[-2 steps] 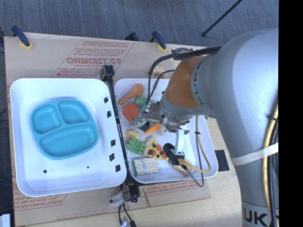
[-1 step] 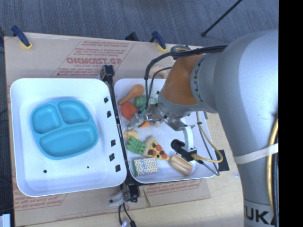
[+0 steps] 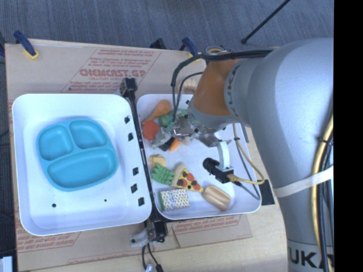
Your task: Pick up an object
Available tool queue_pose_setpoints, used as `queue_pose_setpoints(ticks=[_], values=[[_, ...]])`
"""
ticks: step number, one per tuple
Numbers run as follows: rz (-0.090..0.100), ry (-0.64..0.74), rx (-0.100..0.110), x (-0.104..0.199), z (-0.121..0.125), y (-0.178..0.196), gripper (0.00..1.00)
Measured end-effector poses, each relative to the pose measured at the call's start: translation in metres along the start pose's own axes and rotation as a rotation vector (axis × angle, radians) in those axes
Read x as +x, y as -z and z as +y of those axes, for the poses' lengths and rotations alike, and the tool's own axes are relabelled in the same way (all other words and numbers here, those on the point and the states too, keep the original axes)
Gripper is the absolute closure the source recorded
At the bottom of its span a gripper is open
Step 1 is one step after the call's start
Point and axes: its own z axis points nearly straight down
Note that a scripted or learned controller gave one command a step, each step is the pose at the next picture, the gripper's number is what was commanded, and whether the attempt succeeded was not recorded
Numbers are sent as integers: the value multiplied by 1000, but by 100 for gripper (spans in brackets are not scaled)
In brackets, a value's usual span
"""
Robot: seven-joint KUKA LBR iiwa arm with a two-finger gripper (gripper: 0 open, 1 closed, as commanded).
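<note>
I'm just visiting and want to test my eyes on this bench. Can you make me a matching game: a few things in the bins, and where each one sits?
Things:
1. blue divided plate
2. pizza slice toy
3. bread roll toy
4. carrot toy

Places:
A. right bin, far end, by the tool
B. left bin, middle
C. right bin, near right corner
D. right bin, between the green toy and the bread roll toy

Pairs: 1-B, 2-D, 3-C, 4-A

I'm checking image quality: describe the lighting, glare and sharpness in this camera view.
Camera view: lighting soft and even, shadows faint; mild sheen on the grey arm; the blue tray and pizza toy fairly sharp; small toys near the gripper look blurry.
</note>
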Motion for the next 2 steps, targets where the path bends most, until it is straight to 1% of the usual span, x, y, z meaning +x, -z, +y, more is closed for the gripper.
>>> queue_pose_setpoints(ticks=[1, 2], values=[[-5, 669, 28, -18, 10, -2, 0], [1, 659, 8, -6, 42, -1, 0]])
